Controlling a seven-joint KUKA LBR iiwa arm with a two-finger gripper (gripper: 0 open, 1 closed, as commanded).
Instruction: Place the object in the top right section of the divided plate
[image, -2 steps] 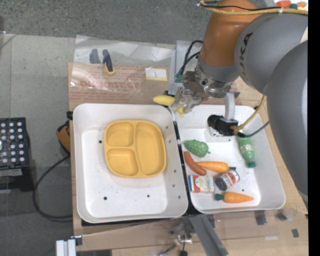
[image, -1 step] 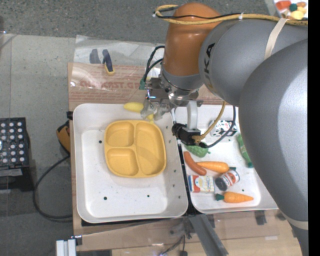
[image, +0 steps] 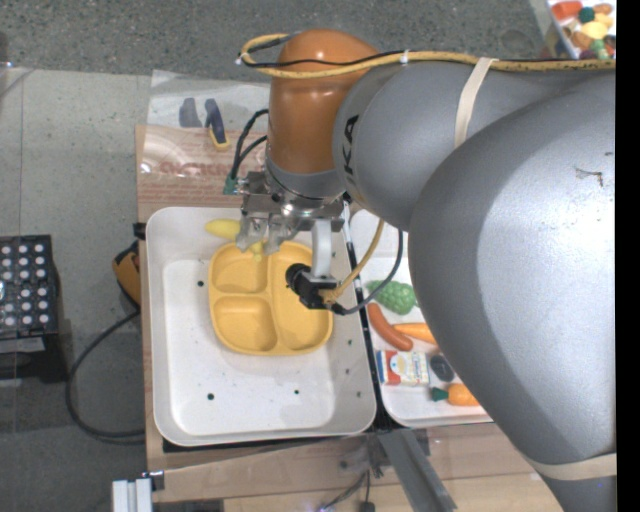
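A yellow divided plate (image: 268, 308) lies in the left white bin (image: 185, 390), with two small sections on its left side and one large section on its right. A small yellow object (image: 222, 228) rests on the bin floor just past the plate's far left corner. Its right end runs under my gripper (image: 260, 240). The gripper hangs low over the plate's far rim, beside that object. The wrist and its black fitting (image: 300, 282) cover the plate's far right part. The frame does not let me tell whether the object is held.
The right bin (image: 400, 405) holds a green toy vegetable (image: 397, 297), a red sausage (image: 388, 328), a carrot (image: 415, 333), a small carton (image: 405, 368) and an orange piece (image: 460, 395). The big grey arm covers most of that bin. A wrapped board (image: 190, 150) lies behind the left bin.
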